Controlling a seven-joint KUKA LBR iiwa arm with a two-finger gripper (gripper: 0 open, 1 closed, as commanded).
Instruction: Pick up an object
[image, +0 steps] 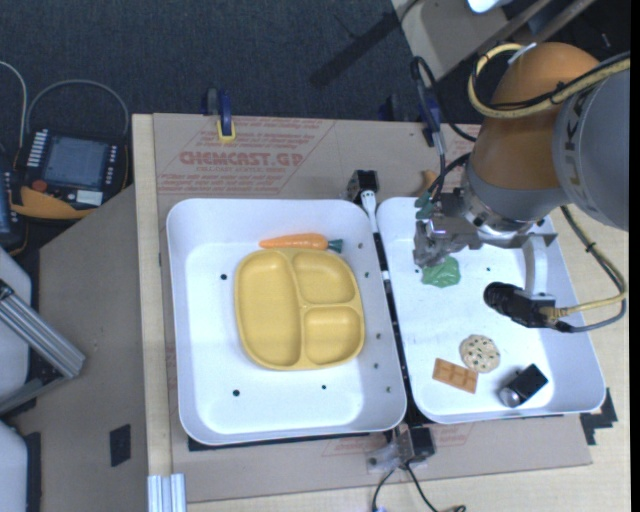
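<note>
The grey arm's two-finger gripper (432, 243) hangs just over the crumpled green leafy toy (440, 271) at the far left of the right white bin (575, 385), apparently mid-approach, its opening impossible to judge; next it must descend and close.

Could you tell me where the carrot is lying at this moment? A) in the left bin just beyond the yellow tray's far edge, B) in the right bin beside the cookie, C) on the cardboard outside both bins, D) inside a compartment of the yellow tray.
A: the carrot lies on the left bin floor, along the far edge of the yellow tray, outside its compartments.
</note>
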